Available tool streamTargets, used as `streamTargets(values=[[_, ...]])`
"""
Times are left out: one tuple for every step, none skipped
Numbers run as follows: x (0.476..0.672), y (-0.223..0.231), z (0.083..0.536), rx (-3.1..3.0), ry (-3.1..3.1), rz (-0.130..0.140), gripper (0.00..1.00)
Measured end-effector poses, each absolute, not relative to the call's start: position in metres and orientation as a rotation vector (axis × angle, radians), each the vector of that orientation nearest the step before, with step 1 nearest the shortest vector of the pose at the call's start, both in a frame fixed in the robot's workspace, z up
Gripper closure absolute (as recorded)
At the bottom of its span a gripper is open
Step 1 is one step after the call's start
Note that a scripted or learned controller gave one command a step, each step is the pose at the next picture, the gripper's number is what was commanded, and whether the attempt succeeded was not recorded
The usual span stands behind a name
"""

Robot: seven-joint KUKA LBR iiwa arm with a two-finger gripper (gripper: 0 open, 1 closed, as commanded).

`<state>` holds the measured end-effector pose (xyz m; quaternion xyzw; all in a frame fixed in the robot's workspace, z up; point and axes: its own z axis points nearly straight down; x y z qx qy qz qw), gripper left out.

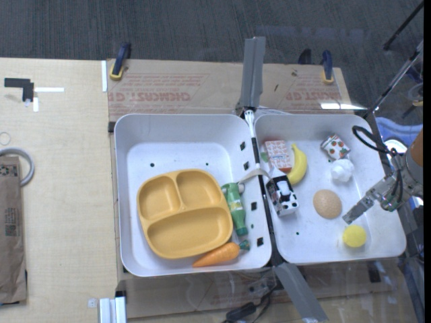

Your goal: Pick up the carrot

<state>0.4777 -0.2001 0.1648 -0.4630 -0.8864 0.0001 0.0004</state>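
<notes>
Gripper [358,210] hung at the right side of the right bin [377,251], reaching in from the right edge, its fingers too small and blurred to tell whether they were spread or pressed together. Just below it sat a yellow ball [354,236], and to its left a brown egg [327,203]. Farther left lay a banana [298,165] and a black-and-white toy cow [283,197]. Well apart, in the left bin [128,180], the carrot [218,254] lay at the front edge, touching the yellow divided plate [184,212], beside a green bottle [236,209]
</notes>
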Motion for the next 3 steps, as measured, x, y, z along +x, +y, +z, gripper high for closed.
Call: streamTargets(values=[[0.478, -0.127, 0.169, -1.191, -2.906, 0.000, 0.00], [0.530, -0.154, 0.202, -0.739, -3.057, 0.000, 0.00], [0.501, -0.124, 0.158, -0.632, -3.078, -0.001, 0.00]])
